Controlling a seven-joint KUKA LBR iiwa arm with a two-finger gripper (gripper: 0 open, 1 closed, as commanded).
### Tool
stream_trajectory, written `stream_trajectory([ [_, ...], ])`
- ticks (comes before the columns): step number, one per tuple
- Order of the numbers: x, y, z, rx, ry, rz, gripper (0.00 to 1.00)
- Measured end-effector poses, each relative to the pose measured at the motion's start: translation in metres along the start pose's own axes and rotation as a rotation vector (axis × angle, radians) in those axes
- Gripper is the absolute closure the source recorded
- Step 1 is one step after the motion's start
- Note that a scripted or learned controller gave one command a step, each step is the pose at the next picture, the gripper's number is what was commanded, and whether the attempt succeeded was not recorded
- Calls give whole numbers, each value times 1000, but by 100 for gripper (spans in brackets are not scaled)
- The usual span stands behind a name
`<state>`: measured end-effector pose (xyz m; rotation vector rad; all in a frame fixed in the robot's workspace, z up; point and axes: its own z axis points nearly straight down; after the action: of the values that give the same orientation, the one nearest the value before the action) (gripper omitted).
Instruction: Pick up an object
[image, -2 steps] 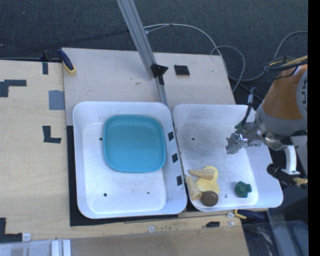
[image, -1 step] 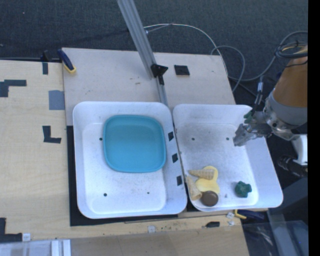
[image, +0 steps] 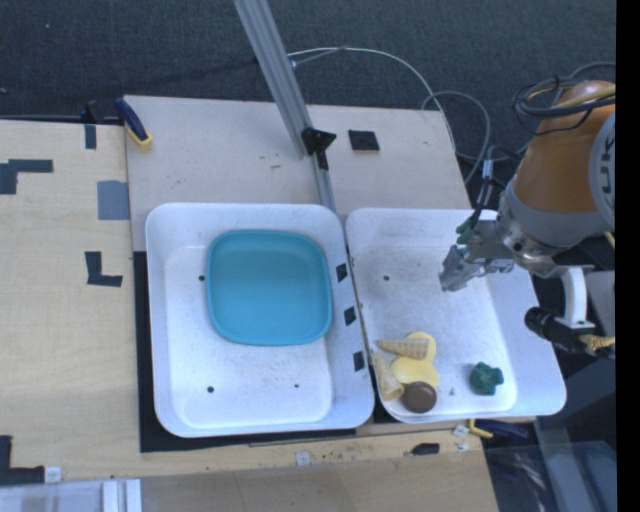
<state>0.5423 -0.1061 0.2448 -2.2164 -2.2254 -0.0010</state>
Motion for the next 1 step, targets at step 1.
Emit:
stream_trajectory([
  [1, 50, -11, 4, 1, 0, 0, 100],
])
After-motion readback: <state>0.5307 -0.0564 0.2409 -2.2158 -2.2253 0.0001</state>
